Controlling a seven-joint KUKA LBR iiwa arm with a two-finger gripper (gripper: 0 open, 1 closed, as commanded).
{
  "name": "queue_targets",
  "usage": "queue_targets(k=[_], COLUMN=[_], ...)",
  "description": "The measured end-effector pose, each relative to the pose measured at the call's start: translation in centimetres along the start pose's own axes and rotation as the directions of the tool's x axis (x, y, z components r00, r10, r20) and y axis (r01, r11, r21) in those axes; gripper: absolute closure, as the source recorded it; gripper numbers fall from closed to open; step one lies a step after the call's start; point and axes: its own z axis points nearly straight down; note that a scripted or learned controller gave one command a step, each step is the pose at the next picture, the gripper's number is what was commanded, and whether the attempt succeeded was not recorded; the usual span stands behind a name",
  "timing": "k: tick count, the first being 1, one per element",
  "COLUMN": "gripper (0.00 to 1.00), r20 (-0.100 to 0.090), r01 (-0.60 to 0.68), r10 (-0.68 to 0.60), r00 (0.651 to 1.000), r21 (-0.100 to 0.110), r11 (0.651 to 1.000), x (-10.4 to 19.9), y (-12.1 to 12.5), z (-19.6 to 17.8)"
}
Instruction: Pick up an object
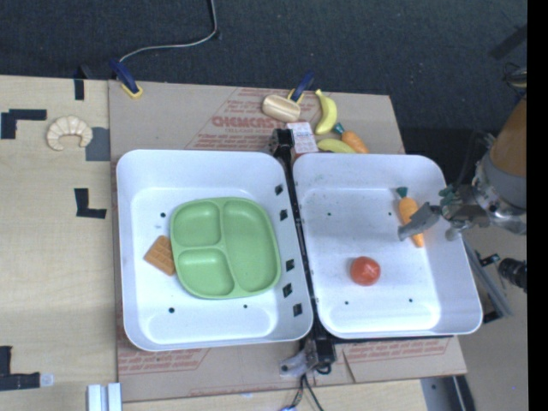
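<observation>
A small orange carrot (408, 207) with a green top lies near the right wall of the right bin (377, 315). My gripper (425, 219) reaches in over that wall and sits right at the carrot, covering part of its lower end. Whether it touches the carrot cannot be made out. A red tomato (365, 271) rests on the bin floor, down and to the left of the gripper. In the left bin (205, 328) lies a green divided plate (226, 247), with a tan cracker-like piece (159, 254) tucked at its left edge.
Behind the bins, on the cardboard, lie two bananas (326, 112), a bread roll (280, 106), an orange piece (352, 140) and a small box (302, 136). A croissant (68, 132) sits on the bench at far left. A black divider (295, 221) separates the bins.
</observation>
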Motion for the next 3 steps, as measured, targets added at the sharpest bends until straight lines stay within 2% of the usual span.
queue_targets(k=[1, 2, 3], gripper=[0.00, 0.00, 1.00], r20=[-0.001, 0.000, 0.002], r01=[-0.001, -0.001, -0.002], r10=[0.001, 0.001, 0.002], r00=[1.000, 1.000, 1.000], r21=[0.002, -0.002, -0.003], r11=[1.000, 1.000, 1.000], x=[4.8, 8.7, 8.6], y=[-2.8, 0.0, 0.0], z=[8.0, 14.8, 13.8])
